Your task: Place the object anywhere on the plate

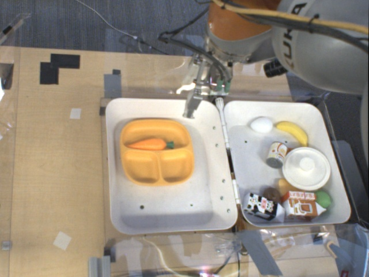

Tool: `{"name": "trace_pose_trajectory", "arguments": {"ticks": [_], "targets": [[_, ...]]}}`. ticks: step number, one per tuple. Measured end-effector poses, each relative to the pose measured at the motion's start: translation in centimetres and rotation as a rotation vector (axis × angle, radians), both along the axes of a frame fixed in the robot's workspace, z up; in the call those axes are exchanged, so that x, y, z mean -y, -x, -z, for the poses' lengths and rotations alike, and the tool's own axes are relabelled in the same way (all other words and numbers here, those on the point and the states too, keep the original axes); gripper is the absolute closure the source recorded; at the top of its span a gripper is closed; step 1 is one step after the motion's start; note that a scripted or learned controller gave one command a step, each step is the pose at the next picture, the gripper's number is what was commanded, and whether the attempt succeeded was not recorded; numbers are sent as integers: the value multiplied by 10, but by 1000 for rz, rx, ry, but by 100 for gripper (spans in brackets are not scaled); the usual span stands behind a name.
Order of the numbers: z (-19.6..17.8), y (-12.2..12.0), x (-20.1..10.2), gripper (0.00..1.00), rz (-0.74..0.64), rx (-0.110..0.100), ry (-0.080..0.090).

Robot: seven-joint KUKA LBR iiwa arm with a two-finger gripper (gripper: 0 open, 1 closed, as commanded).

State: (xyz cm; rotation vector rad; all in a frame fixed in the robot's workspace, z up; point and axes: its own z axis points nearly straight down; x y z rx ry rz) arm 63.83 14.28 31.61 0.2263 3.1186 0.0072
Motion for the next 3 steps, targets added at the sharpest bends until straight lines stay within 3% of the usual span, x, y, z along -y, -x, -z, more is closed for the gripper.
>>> {"name": "trace_pose_trajectory", "arguments": {"ticks": [1,2,3], "targets": [[-12,-1,-2,100,-4,8,-2],[-10,45,-7,100,-335,-4,4],[46,72,-45,100,-238,-10,2]]}}
